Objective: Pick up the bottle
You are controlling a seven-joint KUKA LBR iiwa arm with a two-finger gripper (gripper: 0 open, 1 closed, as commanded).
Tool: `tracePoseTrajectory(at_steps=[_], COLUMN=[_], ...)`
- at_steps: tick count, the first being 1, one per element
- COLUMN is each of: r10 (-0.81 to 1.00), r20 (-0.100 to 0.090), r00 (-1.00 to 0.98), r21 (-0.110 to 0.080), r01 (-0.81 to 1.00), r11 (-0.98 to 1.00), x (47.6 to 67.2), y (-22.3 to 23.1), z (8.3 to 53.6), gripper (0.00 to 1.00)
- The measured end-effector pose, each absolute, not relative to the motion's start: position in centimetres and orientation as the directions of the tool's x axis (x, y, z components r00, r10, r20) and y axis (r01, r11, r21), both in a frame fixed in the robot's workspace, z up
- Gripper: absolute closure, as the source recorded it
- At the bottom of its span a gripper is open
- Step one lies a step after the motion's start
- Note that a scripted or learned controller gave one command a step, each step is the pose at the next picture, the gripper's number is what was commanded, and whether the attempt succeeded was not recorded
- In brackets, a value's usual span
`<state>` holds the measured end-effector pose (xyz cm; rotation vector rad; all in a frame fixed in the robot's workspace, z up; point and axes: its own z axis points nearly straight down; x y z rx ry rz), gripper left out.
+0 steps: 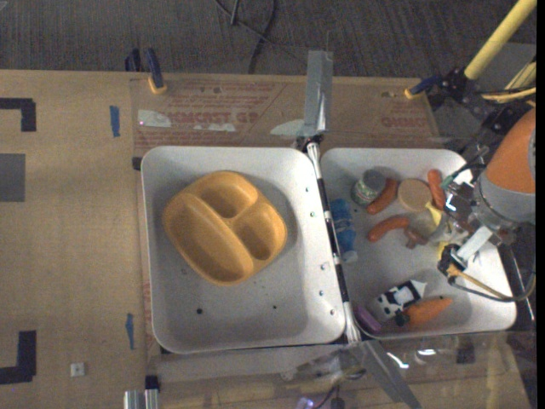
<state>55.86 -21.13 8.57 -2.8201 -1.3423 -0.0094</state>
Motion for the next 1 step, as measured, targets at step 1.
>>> tracePoseTrajectory(at_steps=[1], r10=[0.792], r20=[0.006], r00=[0.611], r21=[-0.006], r01=[0.792], r11=[-0.611], x=[64.12], y=[-20.84], z=[8.68], gripper=[1.00])
